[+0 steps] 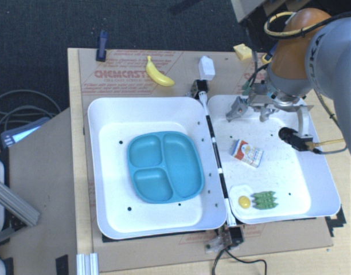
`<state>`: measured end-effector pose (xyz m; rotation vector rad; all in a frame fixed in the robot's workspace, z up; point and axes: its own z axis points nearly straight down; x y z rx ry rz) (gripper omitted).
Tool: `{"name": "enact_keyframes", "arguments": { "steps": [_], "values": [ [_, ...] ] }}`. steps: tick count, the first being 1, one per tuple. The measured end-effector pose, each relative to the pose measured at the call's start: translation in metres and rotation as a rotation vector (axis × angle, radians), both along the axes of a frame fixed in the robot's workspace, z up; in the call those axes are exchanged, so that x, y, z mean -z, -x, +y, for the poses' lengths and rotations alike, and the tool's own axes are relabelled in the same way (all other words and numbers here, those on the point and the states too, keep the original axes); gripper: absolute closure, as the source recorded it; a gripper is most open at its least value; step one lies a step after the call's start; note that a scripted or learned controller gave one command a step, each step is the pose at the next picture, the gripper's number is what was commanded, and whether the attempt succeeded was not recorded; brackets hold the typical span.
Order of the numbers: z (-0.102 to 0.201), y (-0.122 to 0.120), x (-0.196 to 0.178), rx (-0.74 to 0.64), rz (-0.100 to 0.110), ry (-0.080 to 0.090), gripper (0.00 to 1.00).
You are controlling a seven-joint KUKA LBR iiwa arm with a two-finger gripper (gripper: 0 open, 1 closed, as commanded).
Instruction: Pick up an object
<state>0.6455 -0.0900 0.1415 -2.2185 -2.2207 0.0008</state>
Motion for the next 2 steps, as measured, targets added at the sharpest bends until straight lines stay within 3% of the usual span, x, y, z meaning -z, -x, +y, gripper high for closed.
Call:
{"name": "enact_keyframes", "arguments": {
  "steps": [1,2],
  "values": [
    [-0.001,0.0447,0.058,0.002,0.001,0.001,0.0],
    [-0.0056,0.0438,0.0569,0.002,-0.002,0.001,0.0]
  ]
}}
